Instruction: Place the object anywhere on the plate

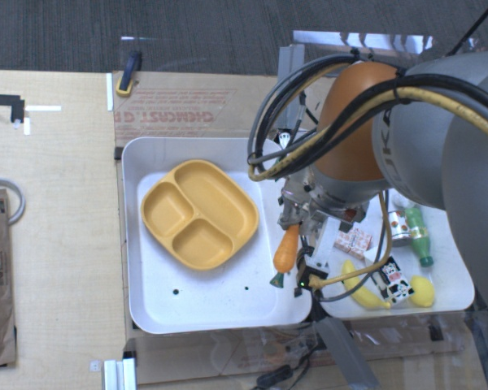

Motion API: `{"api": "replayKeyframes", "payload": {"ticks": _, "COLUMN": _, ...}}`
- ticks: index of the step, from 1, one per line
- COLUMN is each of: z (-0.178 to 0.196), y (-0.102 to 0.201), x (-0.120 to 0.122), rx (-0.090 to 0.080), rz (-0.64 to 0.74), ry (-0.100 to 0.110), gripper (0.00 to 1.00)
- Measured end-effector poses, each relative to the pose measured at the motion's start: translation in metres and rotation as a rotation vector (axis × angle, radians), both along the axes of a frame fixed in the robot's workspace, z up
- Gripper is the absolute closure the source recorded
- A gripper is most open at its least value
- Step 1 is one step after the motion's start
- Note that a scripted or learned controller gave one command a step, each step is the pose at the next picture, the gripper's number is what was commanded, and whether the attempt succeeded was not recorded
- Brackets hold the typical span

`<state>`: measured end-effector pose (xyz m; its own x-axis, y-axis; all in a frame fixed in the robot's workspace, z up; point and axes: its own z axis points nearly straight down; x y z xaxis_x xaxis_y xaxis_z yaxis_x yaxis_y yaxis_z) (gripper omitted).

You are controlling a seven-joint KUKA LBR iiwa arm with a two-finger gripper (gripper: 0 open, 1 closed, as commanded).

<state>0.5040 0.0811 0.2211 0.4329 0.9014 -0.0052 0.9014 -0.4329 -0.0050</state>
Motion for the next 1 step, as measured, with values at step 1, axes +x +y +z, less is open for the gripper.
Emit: {"api": "replayKeyframes", "payload": {"ticks": 1, "z": -0.0315, "y": -0.0208, "x": 0.0205, "rx": -0.001, "rz": -0.16, "ry": 0.0, "gripper": 1.0}}
